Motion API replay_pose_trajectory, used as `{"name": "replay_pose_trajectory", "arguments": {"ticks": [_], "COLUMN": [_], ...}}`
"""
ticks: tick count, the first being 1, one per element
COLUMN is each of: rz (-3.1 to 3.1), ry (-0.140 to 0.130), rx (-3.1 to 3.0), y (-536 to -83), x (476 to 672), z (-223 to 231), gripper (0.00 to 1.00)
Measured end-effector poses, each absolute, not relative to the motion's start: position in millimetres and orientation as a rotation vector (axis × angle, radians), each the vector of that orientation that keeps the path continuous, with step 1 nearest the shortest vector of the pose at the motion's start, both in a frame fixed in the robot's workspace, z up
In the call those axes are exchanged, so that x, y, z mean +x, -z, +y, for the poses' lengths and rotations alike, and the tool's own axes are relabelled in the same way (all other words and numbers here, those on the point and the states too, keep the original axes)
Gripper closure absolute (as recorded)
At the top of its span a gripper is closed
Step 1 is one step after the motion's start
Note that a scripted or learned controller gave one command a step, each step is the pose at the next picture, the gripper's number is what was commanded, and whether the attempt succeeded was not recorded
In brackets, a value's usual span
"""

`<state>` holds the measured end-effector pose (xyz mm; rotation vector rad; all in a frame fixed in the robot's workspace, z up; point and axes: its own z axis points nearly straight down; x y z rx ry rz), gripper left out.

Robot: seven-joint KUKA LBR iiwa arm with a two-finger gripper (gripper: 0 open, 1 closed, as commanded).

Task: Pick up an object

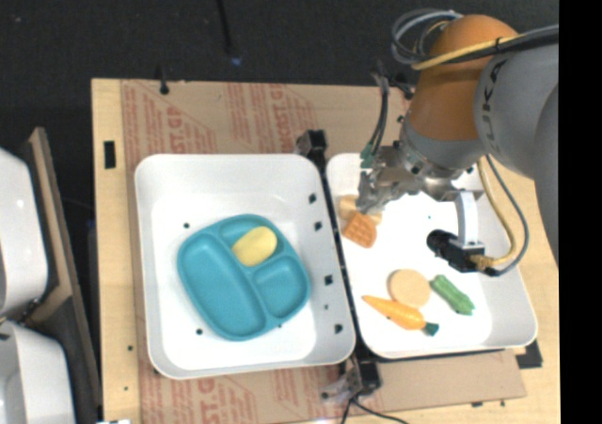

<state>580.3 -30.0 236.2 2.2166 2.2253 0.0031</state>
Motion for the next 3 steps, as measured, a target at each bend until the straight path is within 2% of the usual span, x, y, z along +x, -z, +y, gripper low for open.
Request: {"name": "replay_pose_trajectory", "arguments": {"ticks": [1, 2, 3], "rz": [2.226, 2.225, 2.221], "ry": [-0.001, -0.002, 0.0], "rx": [2.217, 2.218, 2.221], "y": [-234, -241, -240], "x": [591.1, 593.2, 593.2], "z": [16, 59, 57], "gripper": [1.0, 1.0, 0.0]}}
